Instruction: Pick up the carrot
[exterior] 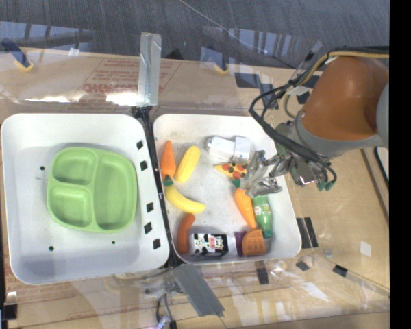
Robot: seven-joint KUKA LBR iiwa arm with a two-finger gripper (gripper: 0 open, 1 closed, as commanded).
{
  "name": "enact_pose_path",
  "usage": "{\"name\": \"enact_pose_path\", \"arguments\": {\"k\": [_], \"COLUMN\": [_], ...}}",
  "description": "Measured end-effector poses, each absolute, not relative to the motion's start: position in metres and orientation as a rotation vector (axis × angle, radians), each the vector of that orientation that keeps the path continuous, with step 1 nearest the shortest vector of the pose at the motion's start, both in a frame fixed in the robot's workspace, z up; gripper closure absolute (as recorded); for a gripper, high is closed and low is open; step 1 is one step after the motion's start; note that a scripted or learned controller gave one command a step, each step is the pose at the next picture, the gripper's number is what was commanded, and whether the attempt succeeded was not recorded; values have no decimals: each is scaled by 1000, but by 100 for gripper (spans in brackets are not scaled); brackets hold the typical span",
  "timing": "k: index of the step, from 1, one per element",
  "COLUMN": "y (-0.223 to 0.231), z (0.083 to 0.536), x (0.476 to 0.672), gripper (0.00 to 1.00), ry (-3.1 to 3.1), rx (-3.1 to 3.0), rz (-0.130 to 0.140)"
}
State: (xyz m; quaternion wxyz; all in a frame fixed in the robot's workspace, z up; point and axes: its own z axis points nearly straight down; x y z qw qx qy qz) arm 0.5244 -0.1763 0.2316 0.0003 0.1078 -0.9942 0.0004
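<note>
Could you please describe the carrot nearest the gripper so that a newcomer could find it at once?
Look in the right-hand white bin, towards its right wall, just below the gripper. The carrot lies there at a slant beside a green bottle. Unlike the other carrot by the left wall, it lies above the waffle.

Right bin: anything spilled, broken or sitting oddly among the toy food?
Nothing stands out. The toy food lies loosely inside the white right bin, nothing over its rim. Two orange toy carrots are there, one by the left wall and one beside the gripper.
</note>
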Motion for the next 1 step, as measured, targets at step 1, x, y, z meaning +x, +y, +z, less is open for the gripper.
{"name": "enact_pose_path", "arguments": {"k": [1], "y": [-211], "z": [237], "x": [535], "gripper": [100], "ry": [-3113], "rx": [422], "rz": [1]}}
